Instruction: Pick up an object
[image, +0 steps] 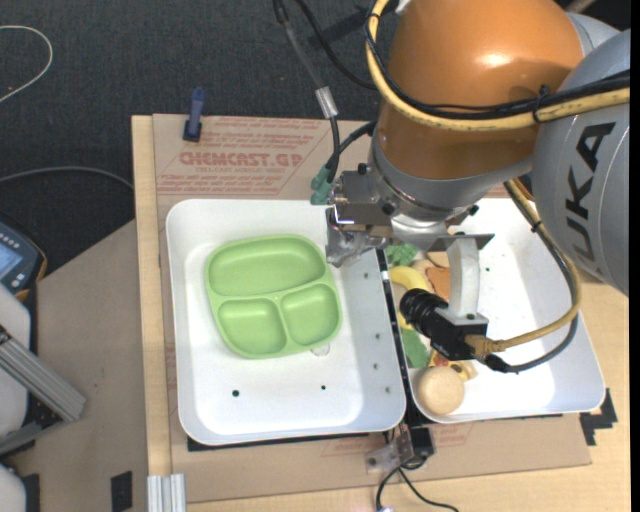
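Closest to my lens looms the arm's orange band (470, 70), hanging over the far part of the right bin (560, 390). Below it the gripper (352, 235) sits over the divide between the bins, beside the far right corner of a green divided plate (270, 295) lying in the left bin (200, 400). I cannot tell how far the claw is open, nor whether it has hold of anything. A pale round ball (440, 392) rests in the right bin's near left corner. Farther back along the left wall, a yellow piece (404, 279) and a green piece (414, 347) lie partly hidden.
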